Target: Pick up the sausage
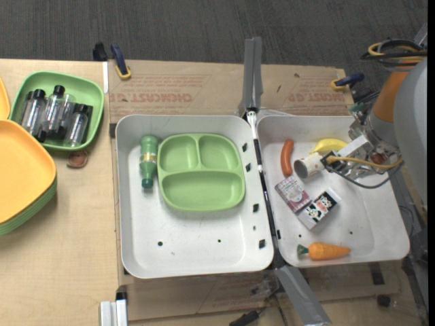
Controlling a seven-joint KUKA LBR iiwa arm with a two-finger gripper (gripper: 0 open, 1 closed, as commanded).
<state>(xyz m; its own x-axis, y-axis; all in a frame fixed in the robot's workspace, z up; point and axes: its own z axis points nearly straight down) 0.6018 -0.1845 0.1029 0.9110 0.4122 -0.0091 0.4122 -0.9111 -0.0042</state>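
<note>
Beside the banana [328,145] in the right bin [380,246], gripper [334,160], grip unclear; sausage [287,157] apart.

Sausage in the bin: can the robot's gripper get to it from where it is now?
Probably yes. The sausage lies bare at the right bin's far left, nothing on top. The gripper sits just to its right, though a white cup lies between them, so coming from above looks easiest.

Grey arm [414,107]: cut off by right edge. Gripper [334,160]: fingers masked by cables. Stacked orange plastic plates [24,175]: cropped at left edge. Yellow banana [327,145]: partly covered.
</note>
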